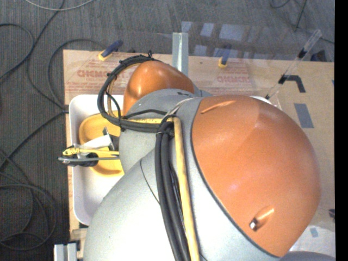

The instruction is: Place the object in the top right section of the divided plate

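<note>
One robot arm [217,173], grey, with two orange sections countable on it. One black cable bundle [166,189] runs along the arm. One white bin [76,107]. One yellow divided plate [89,129] sits in the bin, partly covered, so its sections can't be counted. One tabletop [81,69]. There are two yellow-and-blue clamps on its far edge, a left clamp [109,49] and a middle clamp [222,62]. One upright grey metal post [180,53]. One black angled tape mark [293,80]. On the floor [32,26] there is one white cable [54,6] and several dark cables [53,58], exact number unclear.
</note>
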